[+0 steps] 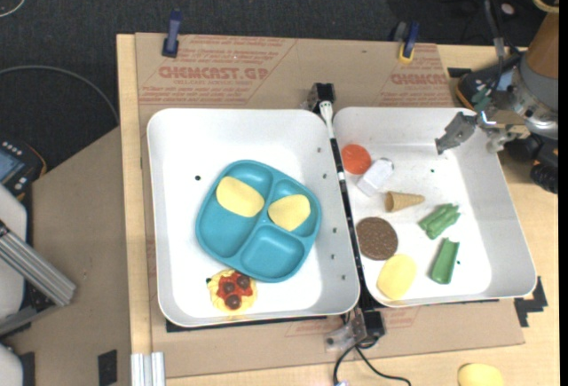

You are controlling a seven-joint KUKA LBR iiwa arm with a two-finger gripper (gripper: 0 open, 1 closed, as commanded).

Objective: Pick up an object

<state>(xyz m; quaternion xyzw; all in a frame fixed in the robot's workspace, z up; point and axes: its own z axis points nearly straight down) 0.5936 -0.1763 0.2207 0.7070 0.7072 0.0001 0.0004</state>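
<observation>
My gripper (473, 134) hangs over the far right corner of the right bin (501, 207). It is open, with nothing between its fingers (452, 134). Below it in that bin lie an orange-red ball (356, 158), a white piece (377, 174), a tan cone (404, 200), a brown disc (377, 237), a yellow lump (397, 275) and two green pieces (439, 220) (444, 260). The ball and white piece are the nearest, to the gripper's left.
The left bin (169, 198) holds a blue divided plate (257, 238) with two yellow pieces (238, 195) (288, 212), and a small yellow-and-red item (231, 288) at its near edge. A black divider (335, 162) runs between the bins. Clamps (171, 31) (408, 40) sit at the bench's back edge.
</observation>
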